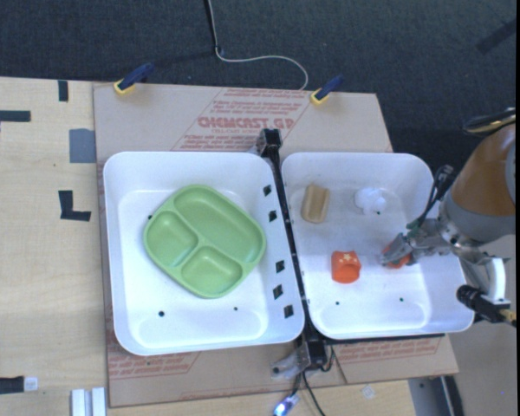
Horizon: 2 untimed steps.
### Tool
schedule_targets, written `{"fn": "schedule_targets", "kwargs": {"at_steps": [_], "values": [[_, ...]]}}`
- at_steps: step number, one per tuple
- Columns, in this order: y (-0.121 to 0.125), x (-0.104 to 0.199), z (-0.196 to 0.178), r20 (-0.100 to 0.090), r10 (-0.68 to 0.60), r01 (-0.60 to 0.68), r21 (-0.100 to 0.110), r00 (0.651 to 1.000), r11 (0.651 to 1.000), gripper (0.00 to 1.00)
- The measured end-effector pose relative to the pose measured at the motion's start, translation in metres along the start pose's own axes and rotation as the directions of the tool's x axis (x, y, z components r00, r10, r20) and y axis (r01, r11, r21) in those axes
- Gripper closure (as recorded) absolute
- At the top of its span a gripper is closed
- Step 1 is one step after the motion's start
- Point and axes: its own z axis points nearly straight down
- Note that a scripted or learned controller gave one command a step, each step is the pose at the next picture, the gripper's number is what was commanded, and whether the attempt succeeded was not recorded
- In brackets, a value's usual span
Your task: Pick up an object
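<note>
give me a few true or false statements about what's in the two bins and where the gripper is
1. The green plate lies in the left bin. True.
2. The orange object lies on the green plate. False: it lies in the right bin.
3. The tan block lies in the right bin, near the divider. True.
4. The gripper hangs over the left bin. False: it is in the right bin, at its right side.
5. The small white object lies in the left bin. False: right bin.

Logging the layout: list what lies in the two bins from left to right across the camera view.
green divided plate → tan block → orange object → small white object → gripper
</note>
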Motion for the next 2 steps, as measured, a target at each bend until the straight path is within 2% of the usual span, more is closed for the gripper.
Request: {"fn": "schedule_targets", "kwargs": {"at_steps": [1,2], "values": [[0.053,0.061,0.004,0.001,-0.007,0.007,-0.004,1.000,1.000,1.00],[0.084,0.150,-0.158,0.001,-0.012,0.012,-0.022,1.000,1.000,1.00]]}}
